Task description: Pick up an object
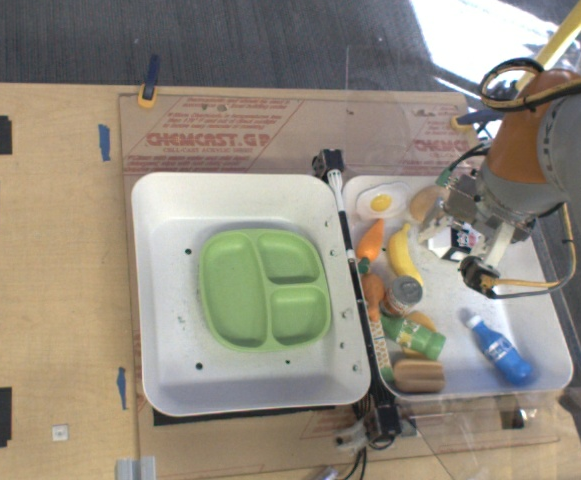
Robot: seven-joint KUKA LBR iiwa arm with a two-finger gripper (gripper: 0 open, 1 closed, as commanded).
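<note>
Near edge of right bin: brown bread roll, with a green bottle just above it. Blue bottle lies tilted toward the bin's lower right. Along the left wall: two carrots, a banana, a small metal can. Fried egg sits at the top left corner. Gripper hangs low over the upper middle, right of the banana; can't tell its state, nothing visibly held. Left bin holds a green divided plate.
</note>
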